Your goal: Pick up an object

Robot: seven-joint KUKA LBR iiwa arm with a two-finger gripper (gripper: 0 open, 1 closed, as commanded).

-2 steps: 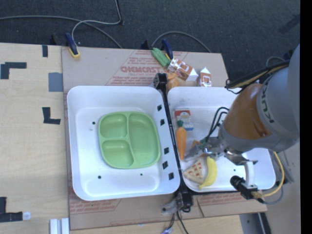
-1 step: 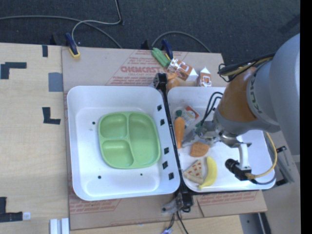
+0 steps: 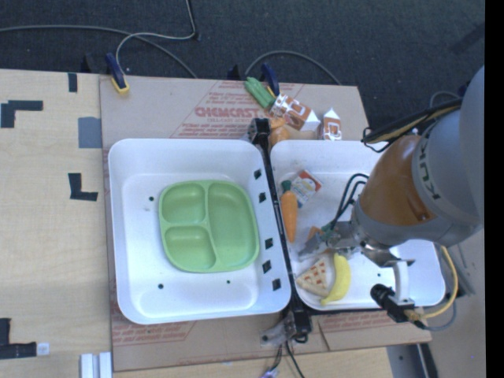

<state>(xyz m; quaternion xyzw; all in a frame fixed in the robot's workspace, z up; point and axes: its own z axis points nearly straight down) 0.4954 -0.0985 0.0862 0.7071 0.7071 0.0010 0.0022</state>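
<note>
Pincer [image 3: 319,241]: low in the right bin [image 3: 417,286], lower right of the frame; whether apart or together, cannot tell.
Candidates: banana [image 3: 340,278] and pizza slice [image 3: 315,278] just below it, carrot [image 3: 289,215] to its left.
Green tray [image 3: 209,225]: alone in the left bin [image 3: 134,211], likely not the target.

Grey arm with an orange band reaches in from the right, wrist bent downward, gripper [image 3: 321,241] lowered at its tip.
</note>
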